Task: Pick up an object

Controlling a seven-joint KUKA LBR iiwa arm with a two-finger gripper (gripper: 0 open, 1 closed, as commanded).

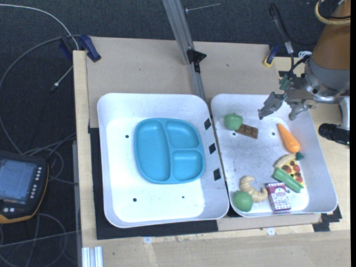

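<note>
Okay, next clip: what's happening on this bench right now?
A robot arm reaches in from the right, its claw open over the far end of the right bin, holding nothing. Below it lie toy foods: a green piece, a brown bar and a carrot, with more near the front. The left bin holds a blue divided plate. Nothing has been picked up yet.

Robotics lab or test cell, seen from above. Plain wooden bench [167, 65] on dark carpet, clamped at the corners with blue clamps [89, 48]. Two shallow white bins [111, 149] set side by side, one with a blue divided plate [168, 150], the other with toy food [286, 171]. Grey and orange industrial arm [334, 43] at the right. Loose cables [33, 65] trailing on the floor, handheld control pendant [19, 185] at left, and an aluminium mounting rail [178, 21].
</note>
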